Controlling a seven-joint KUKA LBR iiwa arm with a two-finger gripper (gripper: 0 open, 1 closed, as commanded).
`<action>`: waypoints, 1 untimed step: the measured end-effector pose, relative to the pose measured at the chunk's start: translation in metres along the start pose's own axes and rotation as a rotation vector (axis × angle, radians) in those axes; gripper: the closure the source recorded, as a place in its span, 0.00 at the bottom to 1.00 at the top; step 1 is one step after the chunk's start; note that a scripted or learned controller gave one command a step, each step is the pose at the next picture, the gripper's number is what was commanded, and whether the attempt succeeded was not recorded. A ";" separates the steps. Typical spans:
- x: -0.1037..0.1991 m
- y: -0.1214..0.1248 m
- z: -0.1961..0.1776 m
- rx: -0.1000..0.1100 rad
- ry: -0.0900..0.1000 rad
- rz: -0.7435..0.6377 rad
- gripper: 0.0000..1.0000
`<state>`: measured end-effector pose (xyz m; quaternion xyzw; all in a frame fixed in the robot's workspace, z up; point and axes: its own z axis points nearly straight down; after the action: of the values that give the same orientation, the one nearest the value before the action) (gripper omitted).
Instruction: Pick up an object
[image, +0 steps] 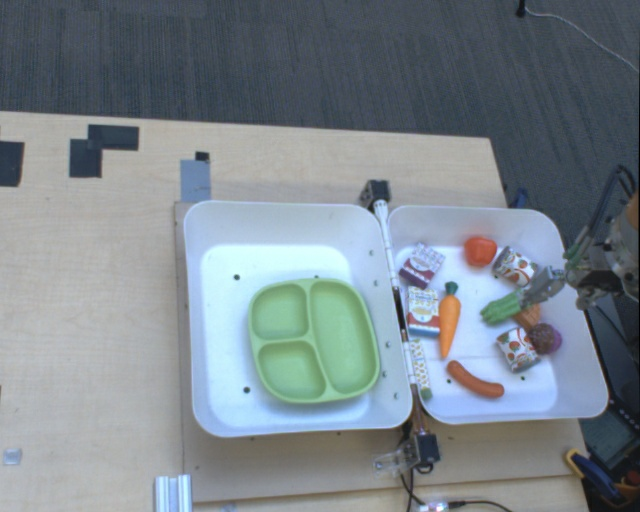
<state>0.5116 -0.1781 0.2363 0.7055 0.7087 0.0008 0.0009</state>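
Jaws of the gripper (545, 287) were too small and too blurred in the camera view, so I could not tell how far open they were or whether they had hold of anything. The gripper hung low at the right side of the right bin (575, 400), reaching in from the bin's right wall.

Many small things lay in this bin, and any of them could be the object to pick. Just beside the gripper tip was a green vegetable (502, 308), lying at a slant. A small printed can (513, 266) lay a little above it and a red tomato (480, 250) beyond that. Below the gripper were a dark purple ball (546, 338) and a second printed can (517, 350), touching each other. Further left were a carrot (449, 318), a red sausage (475, 380) and a small box (423, 312). The left bin (200, 300) held a green divided plate (314, 340).

In my judgement the step in hand was the approach to a grasp, and nothing was clearly lifted yet. To do it well, the gripper should take one thing alone, probably the green vegetable, because it was nearest. It should close across the narrow width, not along the length. The crowd around it was a risk: a neighbour could be pushed or caught together. The lift should go straight up.
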 end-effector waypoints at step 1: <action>-0.022 -0.012 0.121 -0.025 -0.015 0.002 0.00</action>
<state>0.4998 -0.2006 0.1153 0.7060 0.7080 0.0045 0.0151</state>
